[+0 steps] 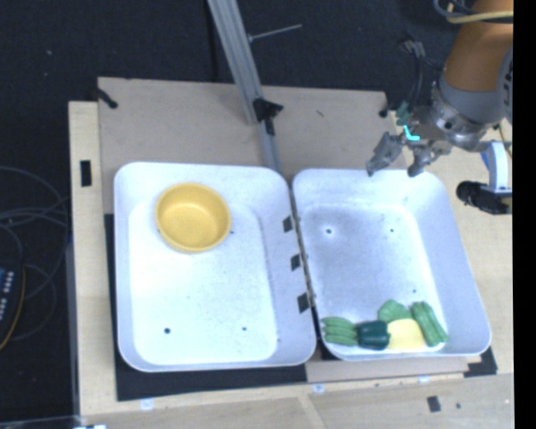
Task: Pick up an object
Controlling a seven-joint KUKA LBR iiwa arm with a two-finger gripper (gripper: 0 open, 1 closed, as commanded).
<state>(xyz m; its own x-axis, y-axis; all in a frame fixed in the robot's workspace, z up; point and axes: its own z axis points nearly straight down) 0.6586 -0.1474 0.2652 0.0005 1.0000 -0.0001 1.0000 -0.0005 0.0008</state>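
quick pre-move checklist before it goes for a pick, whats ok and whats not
1. End effector carries nothing between its fingers: ok.
2. Fingers spread for a grasp: ok, they look apart.
3. End effector over a target: not ok; it hangs at the right bin's far rim, while the green and yellow pile lies at the near edge.
4. Single item free to grab: cannot tell; the pile's pieces touch.
5. Bowl out of the path: ok, it sits in the left bin.
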